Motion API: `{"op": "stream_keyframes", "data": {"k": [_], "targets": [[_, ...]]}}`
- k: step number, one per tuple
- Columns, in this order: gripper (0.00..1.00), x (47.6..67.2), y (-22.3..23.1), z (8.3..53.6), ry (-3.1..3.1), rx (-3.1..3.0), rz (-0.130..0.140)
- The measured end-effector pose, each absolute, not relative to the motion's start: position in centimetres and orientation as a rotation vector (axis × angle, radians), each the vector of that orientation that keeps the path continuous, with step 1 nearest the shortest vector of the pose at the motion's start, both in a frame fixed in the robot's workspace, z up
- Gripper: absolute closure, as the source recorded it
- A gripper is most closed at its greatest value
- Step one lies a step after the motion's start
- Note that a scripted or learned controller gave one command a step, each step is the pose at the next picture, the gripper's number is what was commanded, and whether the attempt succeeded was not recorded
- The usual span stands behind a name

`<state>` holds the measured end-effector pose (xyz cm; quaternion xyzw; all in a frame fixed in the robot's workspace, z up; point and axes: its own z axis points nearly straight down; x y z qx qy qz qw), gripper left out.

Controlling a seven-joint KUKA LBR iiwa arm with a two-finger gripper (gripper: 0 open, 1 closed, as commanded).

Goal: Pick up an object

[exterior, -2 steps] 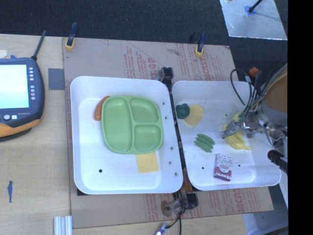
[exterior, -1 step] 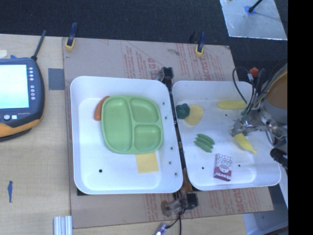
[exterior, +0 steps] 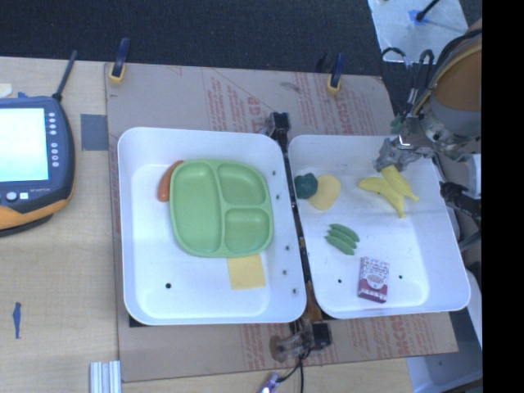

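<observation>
My gripper (exterior: 395, 155) hangs over the far right part of the right bin (exterior: 426, 301). Its tip is right at the upper end of a yellow banana bunch (exterior: 391, 188) lying on the bin floor. I cannot make out whether it touches the bananas. In the same bin lie a green pea pod (exterior: 342, 237), a small red and white box (exterior: 374, 279), a dark green round piece (exterior: 305, 185) and a pale yellow piece (exterior: 327, 191) beside it.
The left bin (exterior: 139, 285) holds a green divided plate (exterior: 221, 207), a yellow square slice (exterior: 246, 272) and an orange piece (exterior: 166, 181) partly under the plate. A control pendant (exterior: 29, 162) lies on the bench at far left. Clamps (exterior: 334, 76) hold the cardboard's far edge.
</observation>
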<state>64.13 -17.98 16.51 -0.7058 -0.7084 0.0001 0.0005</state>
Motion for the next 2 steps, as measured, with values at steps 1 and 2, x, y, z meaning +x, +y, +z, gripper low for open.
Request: {"op": "stream_keyframes", "data": {"k": [1,2], "targets": [[1.0,63.0,-11.5,20.5,-2.223,-2.216,0.002],[1.0,57.5,-6.1,23.9,-2.225,-2.213,0.004]]}}
